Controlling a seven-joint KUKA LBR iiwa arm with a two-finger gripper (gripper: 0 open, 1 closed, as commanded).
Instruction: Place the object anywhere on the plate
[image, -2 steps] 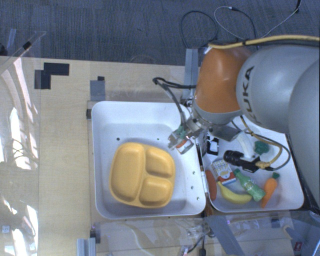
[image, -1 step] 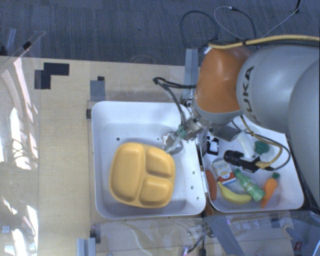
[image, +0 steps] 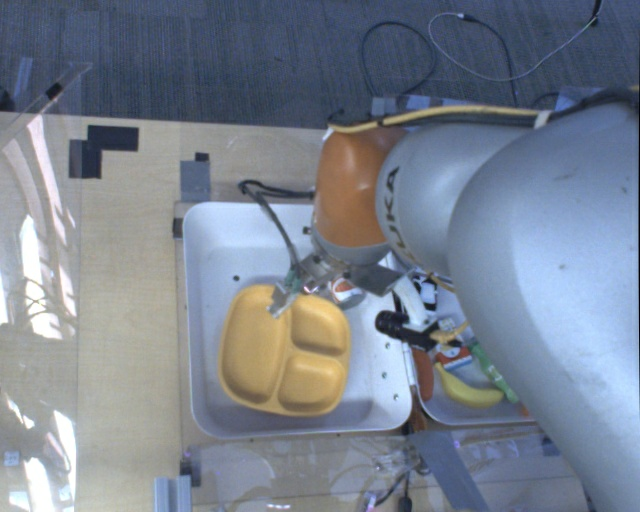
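A yellow plate (image: 285, 350) with three compartments lies in the left white bin (image: 215, 250). My gripper (image: 287, 293) hangs over the plate's upper edge, at the top of the large left compartment. The grey arm and its orange band cover the area just behind it. A small red and white thing (image: 345, 290) peeks out beside the wrist, just past the plate's upper right corner; I cannot tell whether it is held.
The right bin (image: 440, 412) holds a yellow banana (image: 468, 391), a red elongated item (image: 425, 378) and a green item (image: 497, 380), mostly hidden under the arm. Bare bin floor lies left of and behind the plate.
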